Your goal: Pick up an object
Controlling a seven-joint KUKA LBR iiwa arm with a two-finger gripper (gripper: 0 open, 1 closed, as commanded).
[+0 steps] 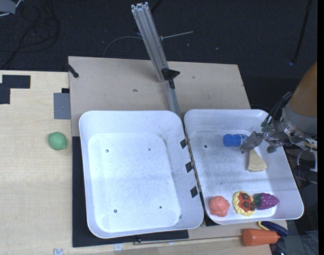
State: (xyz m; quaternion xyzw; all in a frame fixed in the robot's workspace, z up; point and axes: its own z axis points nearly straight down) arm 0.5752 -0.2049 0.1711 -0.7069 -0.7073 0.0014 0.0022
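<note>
Gripper (pixel 253 142) low in right bin (pixel 217 122), finger spread unreadable, nothing visibly held. Blue object (pixel 233 139) lies just left of it; pale wedge (pixel 256 162) just below. 2 candidates, blue nearer.

A grey robot arm (pixel 300 118) with an orange band (pixel 309 89) above its wrist. Dark cables loop beside the wrist. Its claw (pixel 255 142) is small, dark metal, with thin fingers.

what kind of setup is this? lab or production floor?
Likely a research lab: a bench with two white bins, toy food such as plastic grapes, loose cables on dark carpet, and an aluminium strut.
</note>
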